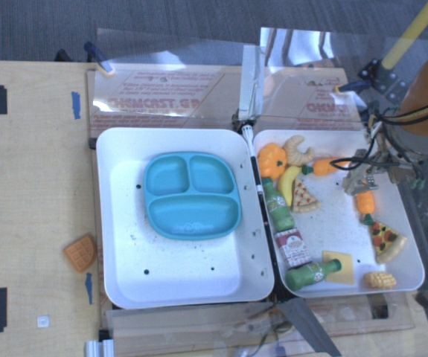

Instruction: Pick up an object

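Note:
My gripper (363, 181) hangs low over the upper right part of the right bin (414, 262), just above a small orange carrot piece (365, 202). Nothing is visibly held. Along this bin's left side lie an orange pumpkin (271, 159), a beige ginger root (297, 149), a banana (289, 180), a pizza slice (304, 198), a green bottle (277, 206) and a dark red packet (293, 246). A second green bottle (307, 275), a cheese wedge (339, 266), a corn cob (379, 279) and another pizza slice (386, 239) lie near the front.
The left bin (117, 222) bears a blue divided plate (191, 196). A waffle (80, 252) lies on the wooden bench to the left of the bins. Cables and the arm's wrist crowd the right bin's upper right corner.

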Motion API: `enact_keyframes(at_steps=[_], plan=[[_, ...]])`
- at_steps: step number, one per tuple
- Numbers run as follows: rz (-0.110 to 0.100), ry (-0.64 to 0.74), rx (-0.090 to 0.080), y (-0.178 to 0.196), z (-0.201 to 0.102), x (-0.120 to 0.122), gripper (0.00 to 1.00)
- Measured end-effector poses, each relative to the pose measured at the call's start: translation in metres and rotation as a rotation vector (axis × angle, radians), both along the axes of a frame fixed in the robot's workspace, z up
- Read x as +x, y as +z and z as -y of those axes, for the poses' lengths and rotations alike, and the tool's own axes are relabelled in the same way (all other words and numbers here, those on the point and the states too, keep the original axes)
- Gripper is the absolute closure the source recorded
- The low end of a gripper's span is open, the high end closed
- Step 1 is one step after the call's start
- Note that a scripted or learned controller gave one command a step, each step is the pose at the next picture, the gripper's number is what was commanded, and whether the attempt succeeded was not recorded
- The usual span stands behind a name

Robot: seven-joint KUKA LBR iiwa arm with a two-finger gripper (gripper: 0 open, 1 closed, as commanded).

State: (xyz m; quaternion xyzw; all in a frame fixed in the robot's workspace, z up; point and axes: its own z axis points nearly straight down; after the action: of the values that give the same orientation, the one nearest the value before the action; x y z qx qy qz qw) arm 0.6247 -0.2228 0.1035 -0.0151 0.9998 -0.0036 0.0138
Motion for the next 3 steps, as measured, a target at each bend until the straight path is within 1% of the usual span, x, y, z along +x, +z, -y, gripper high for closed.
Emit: enact_keyframes(at_steps=[1, 2, 3], plan=[[-0.002, 0.000, 0.001, -0.001, 0.000, 0.000, 0.00], [-0.019, 0.000, 0.005, -0.015, -0.001, -0.009, 0.00], [-0.004, 0.002, 0.000, 0.000, -0.001, -0.005, 1.00]])
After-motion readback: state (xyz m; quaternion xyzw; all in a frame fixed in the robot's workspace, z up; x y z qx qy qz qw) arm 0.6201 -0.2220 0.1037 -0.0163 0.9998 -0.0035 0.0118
